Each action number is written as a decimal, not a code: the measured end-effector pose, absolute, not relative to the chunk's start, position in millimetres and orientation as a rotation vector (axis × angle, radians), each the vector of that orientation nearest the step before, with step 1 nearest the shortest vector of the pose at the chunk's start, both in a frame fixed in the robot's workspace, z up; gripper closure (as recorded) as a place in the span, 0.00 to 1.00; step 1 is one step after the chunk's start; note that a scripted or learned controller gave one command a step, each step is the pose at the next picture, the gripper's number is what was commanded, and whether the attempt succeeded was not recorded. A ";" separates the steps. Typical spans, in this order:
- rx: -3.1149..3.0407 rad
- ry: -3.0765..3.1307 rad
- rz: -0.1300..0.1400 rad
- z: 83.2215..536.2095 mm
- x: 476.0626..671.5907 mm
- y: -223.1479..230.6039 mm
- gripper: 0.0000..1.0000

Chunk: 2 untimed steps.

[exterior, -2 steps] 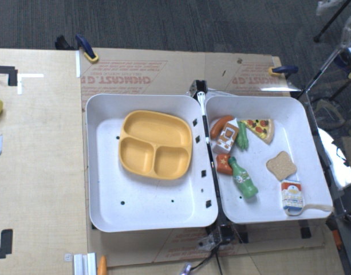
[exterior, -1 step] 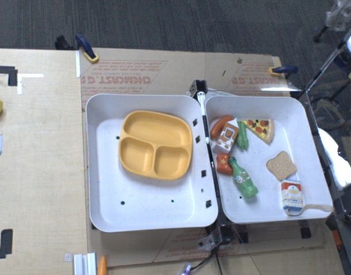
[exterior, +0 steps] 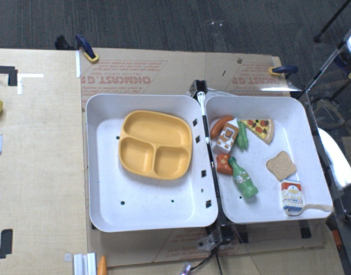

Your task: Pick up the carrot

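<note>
Nearest the camera, at the front of the right-hand shallow white bin (exterior: 261, 213), I am seeing a small white labelled pot (exterior: 292, 197) and a green toy bottle (exterior: 244, 180) lying on its side. Just behind them I am picking out a tan slice of toy bread (exterior: 281, 166) and a small red-orange toy piece (exterior: 223, 164).

Farther back, against the bin's left wall, I am reading the orange tapered toy carrot (exterior: 218, 125). It is lying partly under a white and brown toy carton (exterior: 227, 137), with a green toy piece (exterior: 242, 138) touching the carton's other side; I cannot tell whether that green is the carrot's top. A toy pizza slice (exterior: 259, 128) is sitting just beyond.

I am expecting the carrot to be light, stiff and smooth, so liable to roll or slip out of a pinch. I am judging the bare orange end towards the wall the best hold, gripped across its width, though wall and carton are crowding it.

I cannot tell whether the tool is apart or together.

Over in the left white bin (exterior: 106, 211) a yellow divided plastic plate (exterior: 156, 144) is sitting, and both bins are resting on the pale wooden desk (exterior: 38, 182).
</note>
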<state>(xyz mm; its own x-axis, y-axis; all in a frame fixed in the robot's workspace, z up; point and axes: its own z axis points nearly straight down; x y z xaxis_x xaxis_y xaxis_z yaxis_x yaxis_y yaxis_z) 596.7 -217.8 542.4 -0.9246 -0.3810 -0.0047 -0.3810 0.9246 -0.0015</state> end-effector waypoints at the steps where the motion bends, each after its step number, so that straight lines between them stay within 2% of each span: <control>1: -0.610 3.077 0.000 542.3 596.8 -217.6 0.00; 2: -0.607 3.071 -0.001 551.9 599.0 -217.5 1.00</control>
